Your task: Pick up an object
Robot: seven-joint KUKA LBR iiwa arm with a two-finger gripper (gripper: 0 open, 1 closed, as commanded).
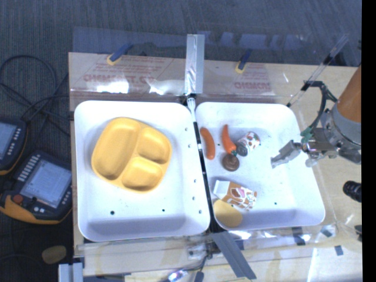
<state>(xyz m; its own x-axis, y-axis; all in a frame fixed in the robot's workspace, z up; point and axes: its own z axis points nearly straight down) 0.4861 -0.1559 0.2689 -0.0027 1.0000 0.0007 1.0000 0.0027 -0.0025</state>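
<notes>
Your claw (282,155) hangs over the right side of the right bin (305,201), and you cannot tell from here if it is spread or pressed together. It holds nothing. The things to pick lie near that bin's left edge: two orange carrots (207,143), a small brown disc (230,163) and a spotted packet (239,196). They sit close together, so you might bump one while grabbing another, or grab nothing.

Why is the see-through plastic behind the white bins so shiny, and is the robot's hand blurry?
In the camera view, light bounces off the clear plastic sheet, making white glare patches that wash out its red printing. The gripper over the right bin looks slightly soft and grey, so its shape is hard to read. The yellow tray looks sharp and evenly lit.
</notes>
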